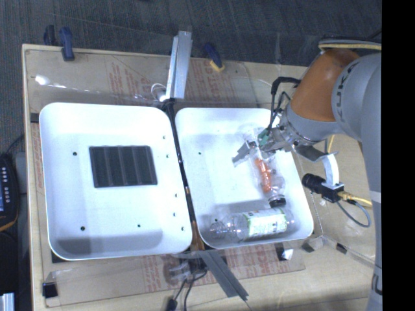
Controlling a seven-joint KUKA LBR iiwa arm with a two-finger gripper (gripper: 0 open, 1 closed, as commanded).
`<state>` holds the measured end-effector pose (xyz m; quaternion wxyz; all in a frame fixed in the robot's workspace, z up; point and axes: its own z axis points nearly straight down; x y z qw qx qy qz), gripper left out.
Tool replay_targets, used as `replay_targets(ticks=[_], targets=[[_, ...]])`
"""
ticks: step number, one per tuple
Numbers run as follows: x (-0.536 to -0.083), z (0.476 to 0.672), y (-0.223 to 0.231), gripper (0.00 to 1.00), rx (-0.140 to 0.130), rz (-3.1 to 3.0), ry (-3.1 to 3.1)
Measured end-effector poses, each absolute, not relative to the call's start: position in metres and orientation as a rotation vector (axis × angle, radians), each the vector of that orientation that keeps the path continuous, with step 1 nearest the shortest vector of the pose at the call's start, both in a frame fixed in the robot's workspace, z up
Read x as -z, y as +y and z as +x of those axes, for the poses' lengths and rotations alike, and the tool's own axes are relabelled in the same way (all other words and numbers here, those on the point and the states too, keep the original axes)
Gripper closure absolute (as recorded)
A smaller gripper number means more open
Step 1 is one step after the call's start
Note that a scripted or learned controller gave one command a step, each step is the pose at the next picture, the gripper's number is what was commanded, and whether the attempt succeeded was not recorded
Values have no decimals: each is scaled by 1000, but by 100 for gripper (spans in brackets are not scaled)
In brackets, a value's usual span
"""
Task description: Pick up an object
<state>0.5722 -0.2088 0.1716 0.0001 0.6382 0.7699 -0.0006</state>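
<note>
The grey arm (347, 92) with its orange band reaches in from the right, bent down over the right bin (214, 173), wrist low above the bin's upper right part. Its gripper (249, 151) hangs just above a small clear bottle with orange contents (266, 177); whether it is open or closed I cannot tell. A larger clear plastic bottle (256, 225) lies along the bin's near wall.

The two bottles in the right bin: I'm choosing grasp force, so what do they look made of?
Both look like thin clear plastic. The large bottle lying along the near wall shows see-through walls, glare, and a pale label. The small bottle shows orange contents through its wall and has a dark cap. Glass can't be ruled out.
</note>
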Motion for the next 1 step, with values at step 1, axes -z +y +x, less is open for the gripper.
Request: replay_targets(ticks=[1], targets=[[-177, 561, -209, 0, 2, 1894, 2513]])
